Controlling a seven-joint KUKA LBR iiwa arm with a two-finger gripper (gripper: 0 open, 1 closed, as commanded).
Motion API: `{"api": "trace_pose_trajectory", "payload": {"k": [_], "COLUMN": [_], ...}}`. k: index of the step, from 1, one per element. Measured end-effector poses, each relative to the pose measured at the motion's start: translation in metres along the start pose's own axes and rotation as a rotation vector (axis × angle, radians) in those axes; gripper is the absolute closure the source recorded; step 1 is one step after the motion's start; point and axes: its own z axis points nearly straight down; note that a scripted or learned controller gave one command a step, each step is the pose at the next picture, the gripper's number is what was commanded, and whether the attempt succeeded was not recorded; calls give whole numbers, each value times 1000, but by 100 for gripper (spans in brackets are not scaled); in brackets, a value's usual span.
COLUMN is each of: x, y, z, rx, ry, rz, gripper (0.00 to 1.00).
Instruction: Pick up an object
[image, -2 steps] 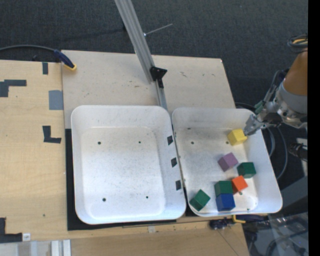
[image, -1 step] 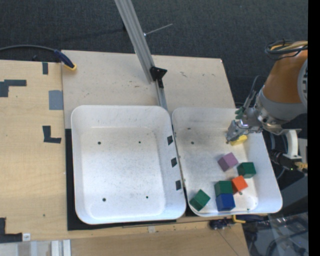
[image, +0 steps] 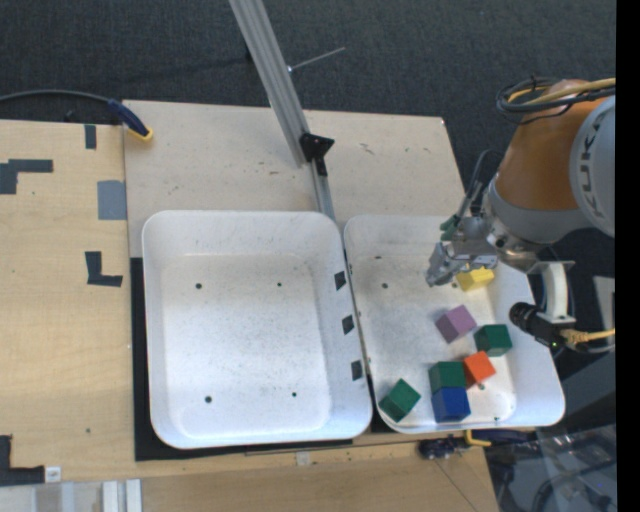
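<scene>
Gripper (image: 447, 262) hangs over the upper part of the right bin (image: 400, 300); whether it is parted or closed cannot be told, and no object is seen in it. Nearest the camera, at the bin's 6 o'clock edge, a green block (image: 401, 398) lies alone, with a blue block (image: 451, 403) to its 3 o'clock. A second green block (image: 446, 375) touches the blue one at its 12 o'clock side, and an orange block (image: 480, 368) sits just beside that. Farther back, a third green block (image: 493, 339) lies at 2 o'clock from the orange one. A purple block (image: 456, 323) rests near the bin's centre. A yellow block (image: 476, 278) lies just beside the gripper, at its 4 o'clock. The left bin (image: 160, 300) adjoins the right bin at 9 o'clock.
</scene>
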Motion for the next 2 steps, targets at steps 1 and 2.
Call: {"api": "trace_pose_trajectory", "payload": {"k": [1, 2], "x": [49, 107], "y": [-18, -33], "z": [-3, -8], "rx": [2, 2], "ry": [0, 0], "rz": [1, -1], "gripper": [100, 100]}}
